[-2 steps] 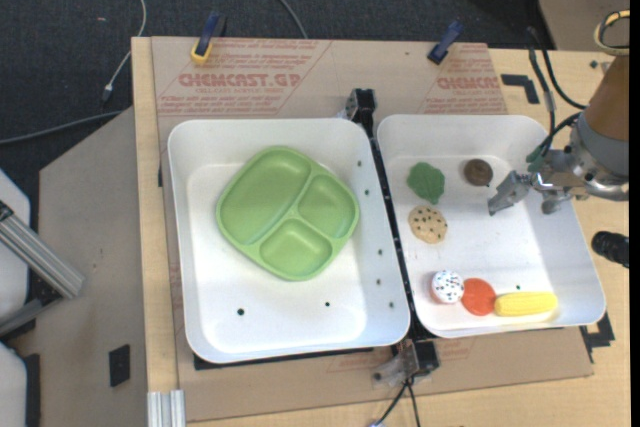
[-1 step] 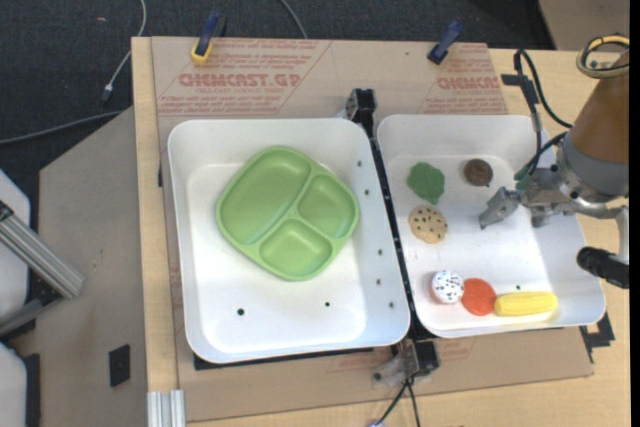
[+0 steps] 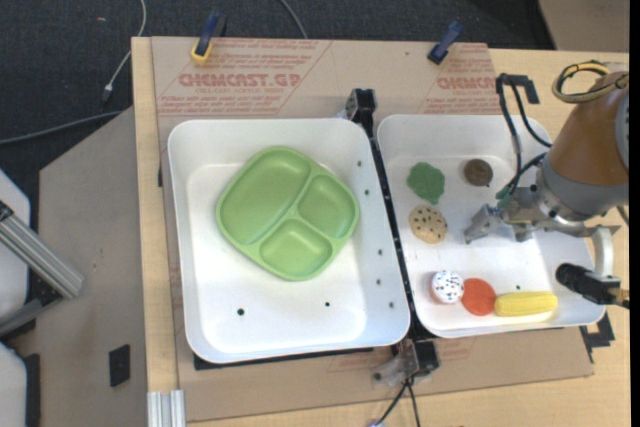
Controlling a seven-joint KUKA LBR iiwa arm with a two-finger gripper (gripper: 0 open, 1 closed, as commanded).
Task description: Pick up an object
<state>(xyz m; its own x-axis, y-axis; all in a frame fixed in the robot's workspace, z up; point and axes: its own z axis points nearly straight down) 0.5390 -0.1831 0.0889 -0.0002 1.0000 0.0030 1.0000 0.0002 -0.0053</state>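
While we can't make out whether the jaws are apart or together from up here, the gripper [image 3: 490, 220] sits low over the middle of the right bin [image 3: 440, 130] with nothing visibly caught in it, so we'd call this the approach step, before any real grab. Closest to it is the speckled cookie [image 3: 429, 224], just off to its left with a bit of bare bin floor between them. Further out, the green leafy piece [image 3: 427, 180] and the brown round thing [image 3: 478, 172] lie toward the back, and along the front edge we've got the white dice-looking ball [image 3: 447, 288] touching the orange ball [image 3: 478, 296], with the yellow corn [image 3: 526, 304] right beside that. Over in the left bin [image 3: 200, 315] there's just the green divided plate [image 3: 288, 212]. Our guess: the next move needs a short slide toward one item, probably the cookie, then a drop straight down so it lands between the tips.
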